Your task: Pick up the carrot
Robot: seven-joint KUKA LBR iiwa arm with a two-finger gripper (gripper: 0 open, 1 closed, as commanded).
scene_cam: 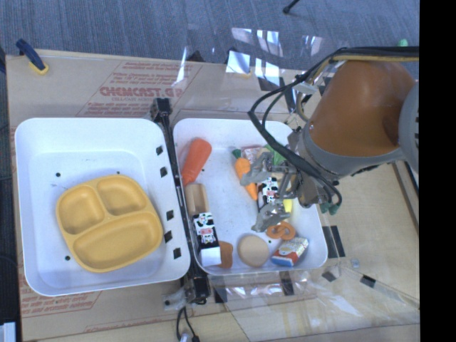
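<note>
Right bin (pixel 214 130): the large carrot (pixel 195 160) lies ungrasped by the left wall, near the top. The claw (pixel 274 191) hangs low among toys well to its right; its opening cannot be told. Pickup remains undone.

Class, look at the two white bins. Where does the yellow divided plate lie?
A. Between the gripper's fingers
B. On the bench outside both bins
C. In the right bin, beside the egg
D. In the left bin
D: the yellow divided plate rests on the floor of the left bin, while the egg lies in the right bin.
</note>
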